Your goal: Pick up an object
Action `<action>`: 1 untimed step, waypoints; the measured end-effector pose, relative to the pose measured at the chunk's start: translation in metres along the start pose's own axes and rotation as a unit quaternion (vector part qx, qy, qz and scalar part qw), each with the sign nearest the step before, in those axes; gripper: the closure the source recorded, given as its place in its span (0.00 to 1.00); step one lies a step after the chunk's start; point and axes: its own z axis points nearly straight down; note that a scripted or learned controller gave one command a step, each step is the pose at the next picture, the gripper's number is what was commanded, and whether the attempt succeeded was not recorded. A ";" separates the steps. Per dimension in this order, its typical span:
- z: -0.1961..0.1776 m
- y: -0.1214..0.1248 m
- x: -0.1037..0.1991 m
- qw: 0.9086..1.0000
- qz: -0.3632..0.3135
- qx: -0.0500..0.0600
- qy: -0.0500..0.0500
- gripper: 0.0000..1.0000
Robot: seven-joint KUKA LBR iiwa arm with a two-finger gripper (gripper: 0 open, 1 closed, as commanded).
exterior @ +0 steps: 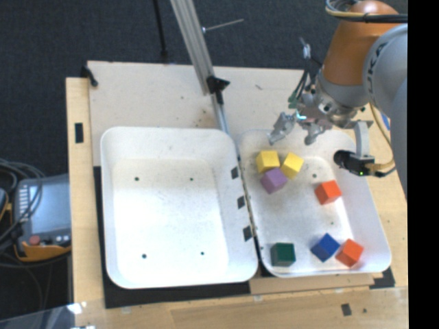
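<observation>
Camera view shows the gripper (295,131) spread apart and grasping nothing, above the back edge of the right bin (370,204). Just below it sit two yellow cubes (268,160) and a purple cube (274,180), touching. The frame cuts off the arm's upper part.

Wooden bench (151,94) bears two white bins (175,139).

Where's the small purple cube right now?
The small purple cube lies in the right-hand white bin, near its upper left, touching the two yellow cubes just above it.
</observation>
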 end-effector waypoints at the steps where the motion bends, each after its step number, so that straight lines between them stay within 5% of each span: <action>1: -0.003 0.001 0.000 1.000 -0.001 -0.003 -0.001 0.00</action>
